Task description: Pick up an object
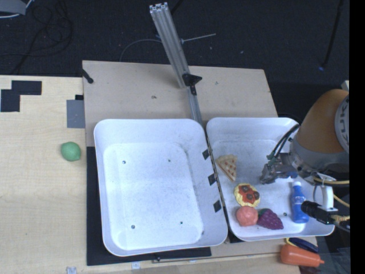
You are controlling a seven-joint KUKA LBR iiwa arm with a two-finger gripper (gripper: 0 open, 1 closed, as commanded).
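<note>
My gripper (pixel 269 174) hangs low over the middle of the right bin (pixel 251 131), its dark fingers pointing down with nothing visible between them. To its left lies a tan waffle-like wedge (pixel 227 166). In front of it sit a yellow and red pizza-like toy (pixel 247 194), a red ball (pixel 246 216) and a purple grape bunch (pixel 270 218). A blue bottle with a white cap (pixel 297 200) lies just right of the gripper.
The left bin (pixel 108 136) adjoins the right one. A green ball (pixel 71 151) rests on the wooden bench at the left. An orange object (pixel 300 256) lies outside the right bin's front edge. A metal rail (pixel 174 44) slants up behind the bins.
</note>
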